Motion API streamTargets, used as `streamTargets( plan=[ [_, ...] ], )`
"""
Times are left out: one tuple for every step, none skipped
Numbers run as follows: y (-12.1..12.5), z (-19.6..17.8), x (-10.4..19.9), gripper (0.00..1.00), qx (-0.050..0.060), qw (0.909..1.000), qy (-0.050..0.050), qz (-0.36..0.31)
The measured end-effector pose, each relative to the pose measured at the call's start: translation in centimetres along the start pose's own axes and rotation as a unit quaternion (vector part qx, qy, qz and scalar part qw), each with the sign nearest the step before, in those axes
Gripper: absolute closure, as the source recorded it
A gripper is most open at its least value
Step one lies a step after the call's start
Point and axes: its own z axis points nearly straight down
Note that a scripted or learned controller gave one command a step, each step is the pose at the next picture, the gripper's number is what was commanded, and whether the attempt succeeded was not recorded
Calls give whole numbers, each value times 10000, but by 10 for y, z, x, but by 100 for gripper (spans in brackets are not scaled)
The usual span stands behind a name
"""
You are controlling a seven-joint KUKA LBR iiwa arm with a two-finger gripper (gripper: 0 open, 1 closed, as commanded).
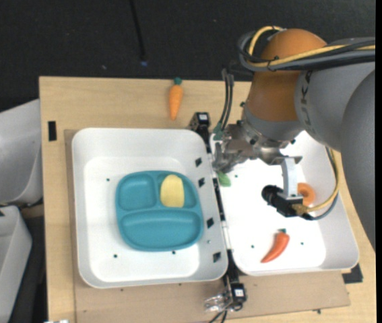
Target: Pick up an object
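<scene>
My gripper (225, 159) hangs over the left edge of the right bin (312, 261), under the orange band of the wrist (281, 79). A small green object (223, 179) pokes out just below it; whether they touch I cannot tell. A red-orange chili pepper (276, 246) lies near the front of the right bin. An orange piece (306, 194) sits at the bin's right, partly hidden by a black part of the arm. In the left bin (89, 180) a blue divided tray (158, 210) holds a yellow object (172, 191) in its upper right compartment.
A carrot (175, 98) lies on the wooden bench behind the left bin, outside both bins. The arm's bulk covers the back of the right bin. Cables loop over the wrist. Clips line the divide between the bins (216, 207).
</scene>
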Motion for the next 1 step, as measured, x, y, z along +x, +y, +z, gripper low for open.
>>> streamTargets(
  plan=[
    [23,6,39,100,5,10000,-3,11]
  ],
)
